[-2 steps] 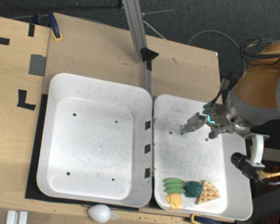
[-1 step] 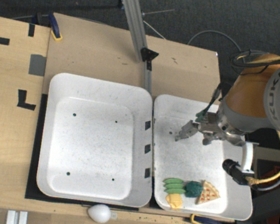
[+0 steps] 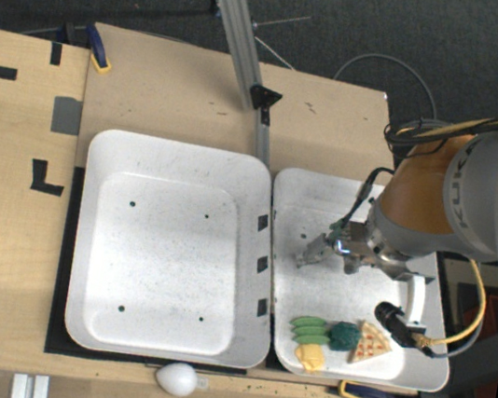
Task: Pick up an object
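My gripper (image 3: 328, 257) hangs over the middle of the right bin (image 3: 300, 202), its fingers spread open with only bare bin floor between them. Small toy foods lie in a cluster at that bin's front edge, below the gripper: a green pea pod (image 3: 310, 327), a dark green broccoli piece (image 3: 343, 334), a yellow piece (image 3: 310, 355) and a pizza slice (image 3: 372, 343). None of them touches the gripper.
The left bin (image 3: 165, 246) lies beside the right one. A white egg-shaped object (image 3: 176, 379) rests on the bench in front of the left bin. A grey metal pole (image 3: 247, 42) slants in from the top toward the gap between the bins.
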